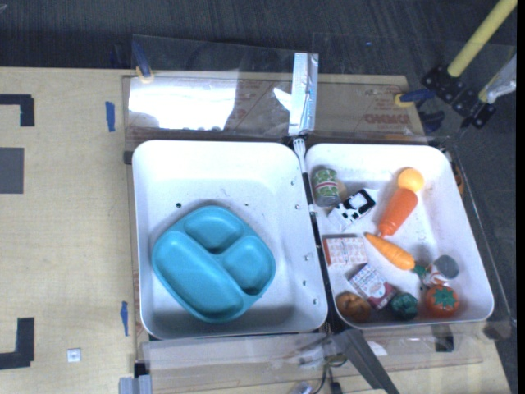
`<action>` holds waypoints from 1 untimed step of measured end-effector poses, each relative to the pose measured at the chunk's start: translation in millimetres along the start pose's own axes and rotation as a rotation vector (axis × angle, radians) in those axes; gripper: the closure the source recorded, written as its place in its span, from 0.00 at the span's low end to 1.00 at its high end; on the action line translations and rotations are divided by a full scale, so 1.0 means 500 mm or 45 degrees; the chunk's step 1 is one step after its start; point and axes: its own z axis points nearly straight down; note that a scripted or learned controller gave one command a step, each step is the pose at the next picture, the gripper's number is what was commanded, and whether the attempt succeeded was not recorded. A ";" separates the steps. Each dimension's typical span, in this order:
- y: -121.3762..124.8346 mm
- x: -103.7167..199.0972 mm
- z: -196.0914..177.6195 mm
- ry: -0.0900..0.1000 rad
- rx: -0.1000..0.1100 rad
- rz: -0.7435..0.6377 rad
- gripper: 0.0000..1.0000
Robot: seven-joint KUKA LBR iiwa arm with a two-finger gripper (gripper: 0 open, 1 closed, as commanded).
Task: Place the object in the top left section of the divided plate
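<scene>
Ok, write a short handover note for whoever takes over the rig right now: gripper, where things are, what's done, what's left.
Gripper: its state can't be told from the camera view.
Blue divided plate sits in the left bin, all three sections bare.
The toys lie in the right bin: orange bottle, carrot, green can, tomato and others.
Done: nothing placed yet.
Left: pick an object and set it in the plate's top left section.

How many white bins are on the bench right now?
2. The left bin holds the blue divided plate; the right bin beside it holds the small toy foods.
</scene>
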 end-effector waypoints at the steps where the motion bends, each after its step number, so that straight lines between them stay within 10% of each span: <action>1: -0.001 -0.011 0.001 -0.001 -0.001 -0.313 0.00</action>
